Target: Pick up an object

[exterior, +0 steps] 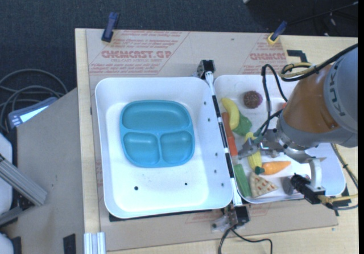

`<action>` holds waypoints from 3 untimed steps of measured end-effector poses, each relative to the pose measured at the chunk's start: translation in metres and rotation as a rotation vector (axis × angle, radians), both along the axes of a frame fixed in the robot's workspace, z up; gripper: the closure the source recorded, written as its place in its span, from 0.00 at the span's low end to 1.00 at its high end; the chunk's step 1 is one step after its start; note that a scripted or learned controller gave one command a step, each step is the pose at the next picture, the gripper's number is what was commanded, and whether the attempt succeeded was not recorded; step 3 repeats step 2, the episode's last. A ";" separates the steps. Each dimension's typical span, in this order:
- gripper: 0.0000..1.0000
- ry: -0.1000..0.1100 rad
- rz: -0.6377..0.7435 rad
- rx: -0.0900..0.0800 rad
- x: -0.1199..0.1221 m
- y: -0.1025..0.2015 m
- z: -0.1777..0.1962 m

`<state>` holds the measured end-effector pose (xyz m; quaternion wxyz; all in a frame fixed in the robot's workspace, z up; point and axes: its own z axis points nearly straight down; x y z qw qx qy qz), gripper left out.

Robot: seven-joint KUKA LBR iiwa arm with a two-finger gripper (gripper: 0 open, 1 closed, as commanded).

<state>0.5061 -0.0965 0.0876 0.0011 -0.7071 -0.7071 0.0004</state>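
Best done slowly: lower straight down over one toy, keep clear of the white bin wall [219, 133] and the neighbouring pieces, then close and lift. Two-finger metal gripper [250, 147] low in the right-hand shallow white bin [335, 176], among the pile of plastic toy food. Fingers: cannot tell whether spread or pressed together. Likely target, small yellow corn-like piece [256, 162], just below the gripper tip; orange plastic carrot [275, 167] just beside it; green pepper [243, 124] just above. Blue divided plastic tray [157, 132] in the left bin, well apart.
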 end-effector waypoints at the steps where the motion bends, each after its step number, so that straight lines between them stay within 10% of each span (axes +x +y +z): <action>1: 1.00 -0.002 -0.001 -0.001 0.000 0.000 0.010; 2: 1.00 -0.002 0.001 0.000 0.014 0.067 0.097; 3: 1.00 -0.002 0.001 0.000 0.014 0.067 0.097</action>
